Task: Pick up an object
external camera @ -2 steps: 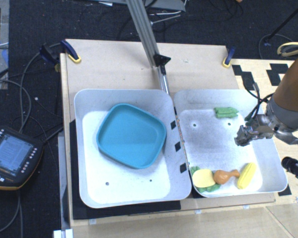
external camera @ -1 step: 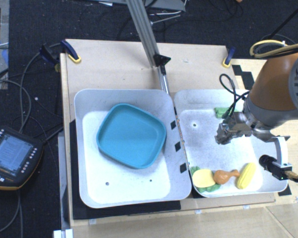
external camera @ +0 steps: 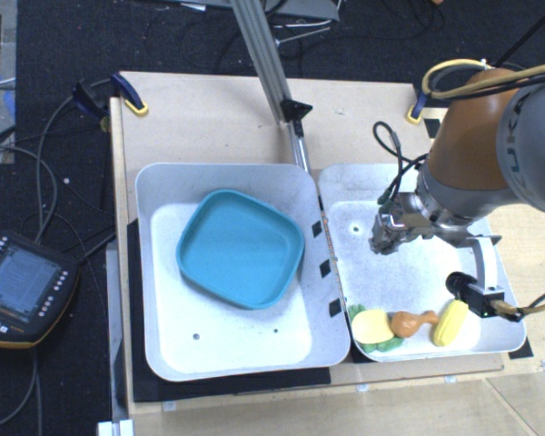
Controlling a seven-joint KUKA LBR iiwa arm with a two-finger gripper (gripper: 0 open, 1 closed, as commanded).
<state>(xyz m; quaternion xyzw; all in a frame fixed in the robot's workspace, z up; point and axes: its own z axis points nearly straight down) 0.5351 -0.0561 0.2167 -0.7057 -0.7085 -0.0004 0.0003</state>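
My gripper (external camera: 387, 236) hangs over the middle of the right bin (external camera: 345, 184), above its bare white floor, with nothing seen in it. Along that bin's front edge lie three toy food pieces: a yellow-green one (external camera: 372, 327), an orange-brown drumstick (external camera: 411, 322) and a yellow piece (external camera: 451, 322). They are well in front of the gripper and apart from it. A blue square plate (external camera: 241, 247) lies flat in the left bin (external camera: 159, 334).
A slanted metal pole (external camera: 271, 57) runs down from the top to the back of the divide between the bins. The arm's black cable fitting (external camera: 463, 289) hangs over the right bin, just behind the yellow piece. A teach pendant (external camera: 23, 289) lies on the floor at left.
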